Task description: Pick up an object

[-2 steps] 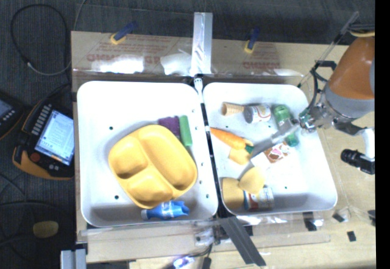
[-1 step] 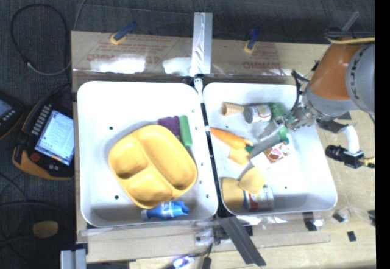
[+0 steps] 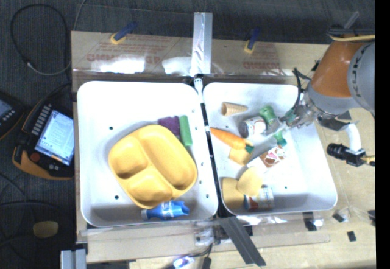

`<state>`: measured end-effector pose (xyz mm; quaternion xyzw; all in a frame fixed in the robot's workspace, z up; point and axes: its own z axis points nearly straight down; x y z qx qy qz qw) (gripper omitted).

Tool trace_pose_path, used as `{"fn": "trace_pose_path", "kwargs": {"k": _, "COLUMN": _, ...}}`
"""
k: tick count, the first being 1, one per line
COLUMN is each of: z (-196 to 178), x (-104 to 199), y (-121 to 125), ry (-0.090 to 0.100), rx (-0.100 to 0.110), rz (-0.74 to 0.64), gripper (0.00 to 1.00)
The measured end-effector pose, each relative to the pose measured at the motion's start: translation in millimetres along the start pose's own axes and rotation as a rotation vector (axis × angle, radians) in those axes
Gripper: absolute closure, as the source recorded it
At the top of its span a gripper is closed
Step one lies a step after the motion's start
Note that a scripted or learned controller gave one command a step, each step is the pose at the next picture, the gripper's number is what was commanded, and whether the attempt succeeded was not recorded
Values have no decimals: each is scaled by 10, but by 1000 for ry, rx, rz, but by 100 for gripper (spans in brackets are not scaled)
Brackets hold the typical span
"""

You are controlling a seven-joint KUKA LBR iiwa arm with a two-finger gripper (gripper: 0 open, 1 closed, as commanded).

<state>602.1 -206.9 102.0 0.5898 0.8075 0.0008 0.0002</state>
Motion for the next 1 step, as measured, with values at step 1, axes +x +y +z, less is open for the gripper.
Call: {"fn": "trace_pose_path", "kwargs": {"k": 1, "z": -1174, "x": 421, "y": 146, "ry": -2, "rx": 2, "rz": 252, "gripper": 100}}
